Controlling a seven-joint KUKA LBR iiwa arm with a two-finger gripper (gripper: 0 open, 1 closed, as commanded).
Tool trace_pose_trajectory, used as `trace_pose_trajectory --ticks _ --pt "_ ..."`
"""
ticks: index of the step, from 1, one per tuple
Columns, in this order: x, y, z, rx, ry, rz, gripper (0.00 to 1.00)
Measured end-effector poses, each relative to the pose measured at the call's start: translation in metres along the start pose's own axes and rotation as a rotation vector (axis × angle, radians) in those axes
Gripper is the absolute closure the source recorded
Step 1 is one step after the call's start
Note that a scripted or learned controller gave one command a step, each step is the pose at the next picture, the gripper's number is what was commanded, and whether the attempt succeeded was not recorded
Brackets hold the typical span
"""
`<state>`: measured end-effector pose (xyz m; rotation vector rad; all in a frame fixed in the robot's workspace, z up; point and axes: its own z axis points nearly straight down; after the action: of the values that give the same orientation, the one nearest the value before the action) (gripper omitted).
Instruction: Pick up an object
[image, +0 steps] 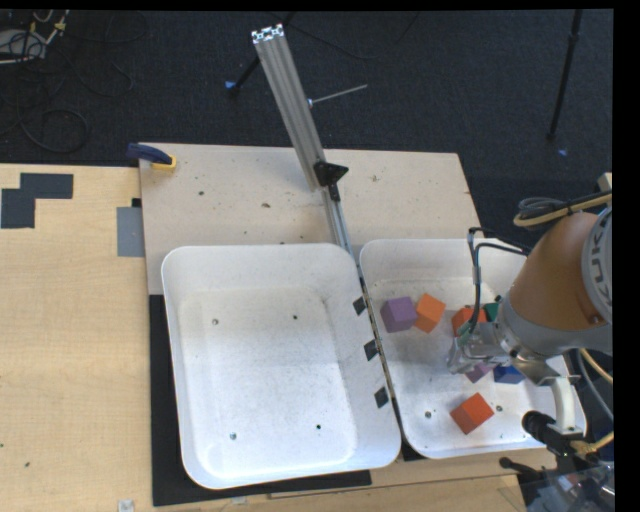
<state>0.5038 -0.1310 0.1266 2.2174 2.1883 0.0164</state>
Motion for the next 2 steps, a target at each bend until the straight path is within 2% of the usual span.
trace_pose_trajectory --ticks 1,2 --pt "-0.002 0.005 -0.063 0.023 0.011 -0.014 1.00" --pt "-0.004 0.007 -0.098 0.024 0.011 -0.014 1.00"
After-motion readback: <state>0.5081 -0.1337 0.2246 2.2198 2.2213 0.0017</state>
